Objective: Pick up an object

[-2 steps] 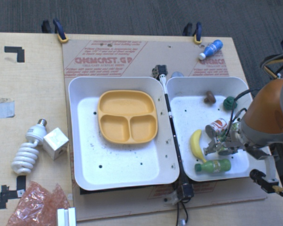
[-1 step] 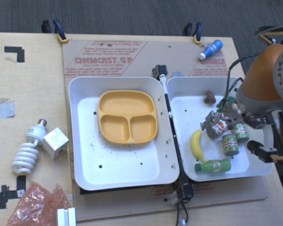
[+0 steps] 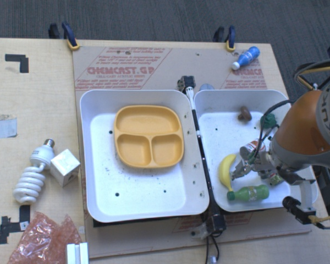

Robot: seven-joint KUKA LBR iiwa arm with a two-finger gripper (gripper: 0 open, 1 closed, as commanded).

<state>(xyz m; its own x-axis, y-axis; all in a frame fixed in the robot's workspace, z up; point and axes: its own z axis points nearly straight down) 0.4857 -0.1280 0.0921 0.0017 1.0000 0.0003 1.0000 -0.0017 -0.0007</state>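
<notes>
At the near edge of the right bin (image 3: 209, 126) lies a green bottle (image 3: 248, 193), its long axis running left to right with the cap end toward the left; it looks light, stiff and slick, so a hold across the middle of its body would seem safest. Just beyond it the banana (image 3: 226, 170) curves up the bin floor, soft and easily bruised. The gripper (image 3: 243, 168) hangs low just beside the banana, its fingers parted a little and holding nothing I can make out. Farther back sits a small brown lump (image 3: 244, 113); the left bin (image 3: 91, 147) holds a yellow tray (image 3: 149, 136)
</notes>
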